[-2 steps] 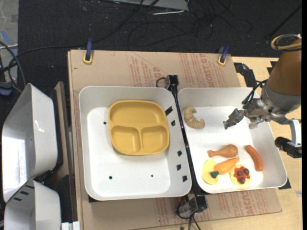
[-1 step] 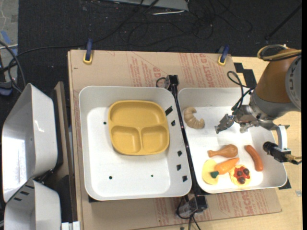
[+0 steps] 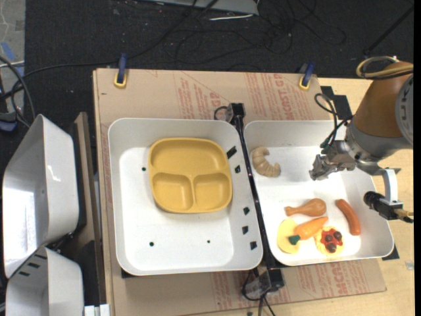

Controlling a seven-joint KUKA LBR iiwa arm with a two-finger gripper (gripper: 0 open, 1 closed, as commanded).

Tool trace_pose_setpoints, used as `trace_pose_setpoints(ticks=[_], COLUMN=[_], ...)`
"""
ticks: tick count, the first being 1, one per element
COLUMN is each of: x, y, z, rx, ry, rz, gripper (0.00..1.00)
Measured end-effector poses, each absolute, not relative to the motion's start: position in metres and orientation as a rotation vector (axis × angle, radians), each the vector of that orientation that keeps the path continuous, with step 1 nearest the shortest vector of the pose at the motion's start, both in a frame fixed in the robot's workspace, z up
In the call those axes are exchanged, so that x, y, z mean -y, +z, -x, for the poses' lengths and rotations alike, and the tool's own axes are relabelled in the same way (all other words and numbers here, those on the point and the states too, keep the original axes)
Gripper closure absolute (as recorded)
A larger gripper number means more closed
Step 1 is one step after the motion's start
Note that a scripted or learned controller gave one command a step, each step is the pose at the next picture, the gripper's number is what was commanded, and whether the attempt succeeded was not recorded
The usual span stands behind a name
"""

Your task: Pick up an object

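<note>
Camera view: two white bins sit side by side on the bench. The left bin [image 3: 131,242] holds a yellow divided tray [image 3: 191,175]. The right bin [image 3: 289,133] holds the candidate objects: a croissant [image 3: 266,163] near its left wall, a drumstick [image 3: 306,209] at centre, a carrot [image 3: 308,229] lying over a yellow slice [image 3: 287,237], a pizza piece [image 3: 330,239] beside them, and a sausage [image 3: 348,216] toward the right wall.

The gripper [image 3: 323,168] hangs over the bare upper middle of the right bin, right of the croissant and above the drumstick, touching neither. Whether it is apart or together cannot be told from this angle; nothing is seen held.

Assessment: the approach step is in hand, no object yet taken. The next move calls for settling on one target, centring over it, then descending. The croissant and the drumstick are nearest.
</note>
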State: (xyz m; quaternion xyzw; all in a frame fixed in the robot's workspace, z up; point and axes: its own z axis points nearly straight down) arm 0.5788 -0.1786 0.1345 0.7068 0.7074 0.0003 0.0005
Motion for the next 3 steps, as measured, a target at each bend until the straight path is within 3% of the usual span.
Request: trace_pose_setpoints(ticks=[1,2,3], x=[0.176,0.176,0.127], y=[0.198,0.214,0.225], z=[-0.578,-0.579,-0.569], rx=[-2.221,-2.223,-2.23], ry=[0.004,0.002,0.001], rz=[-2.215,-2.216,-2.214], gripper=[1.0,1.0,1.0])
